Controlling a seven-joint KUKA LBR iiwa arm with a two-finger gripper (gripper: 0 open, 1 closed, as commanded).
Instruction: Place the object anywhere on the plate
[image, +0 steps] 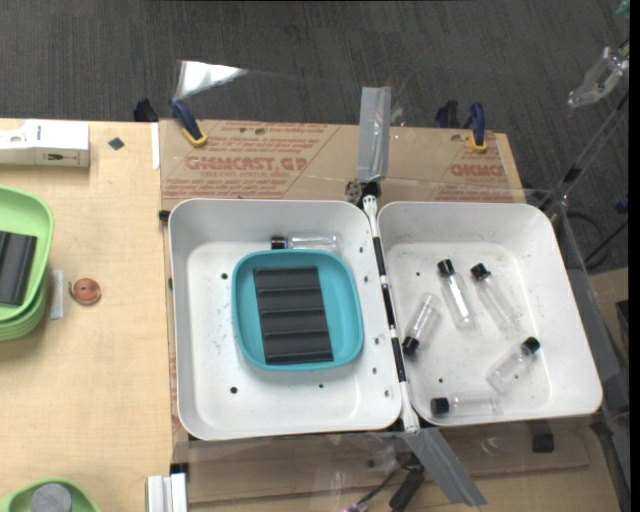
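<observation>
A teal square plate (345, 300) lies in the middle of the left white bin (200, 350), with a black ridged insert (292, 315) on it. Just behind the plate, one clear vial with a black cap (305, 242) lies on the bin floor. Several more clear black-capped vials are scattered in the right bin (565, 300): one (455, 290) and another (497, 296) near the middle, one (420, 325) by the left wall, one (513, 362) toward the right, and one (465, 405) at the front.
A cardboard sheet (260, 155) held by clamps (187, 120) lies under the bins. On the wooden bench to the left are a green tray (30, 300), a small orange disc (86, 291) and a white box (40, 145).
</observation>
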